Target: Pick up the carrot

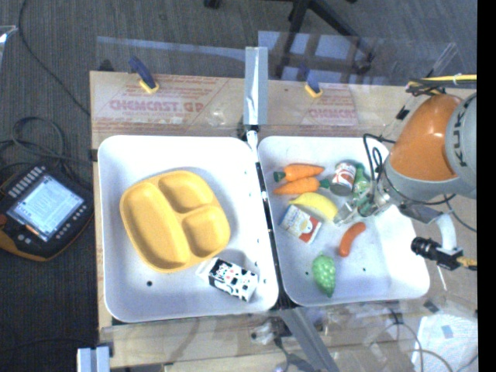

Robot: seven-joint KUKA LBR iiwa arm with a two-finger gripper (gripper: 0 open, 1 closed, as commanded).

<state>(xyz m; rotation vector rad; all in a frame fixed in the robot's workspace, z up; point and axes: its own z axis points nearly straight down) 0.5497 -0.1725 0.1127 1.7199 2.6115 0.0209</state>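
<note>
Two orange carrots with green tops lie side by side at the top left of the right bin (403,285): one carrot (302,170) at the back, the other carrot (297,186) just in front of it. My gripper (370,200) hangs low over the right-hand part of that bin, to the right of the carrots and apart from them. It is beside a small can (345,178) and some green and clear items. The orange wrist band sits just above it.
The right bin also holds a yellow banana (315,204), a small white carton (301,223), a red sausage-shaped piece (351,238) and a green bumpy fruit (325,273). In the left bin (116,285) sit a yellow divided plate (175,219) and a black-and-white carton (232,279).
</note>
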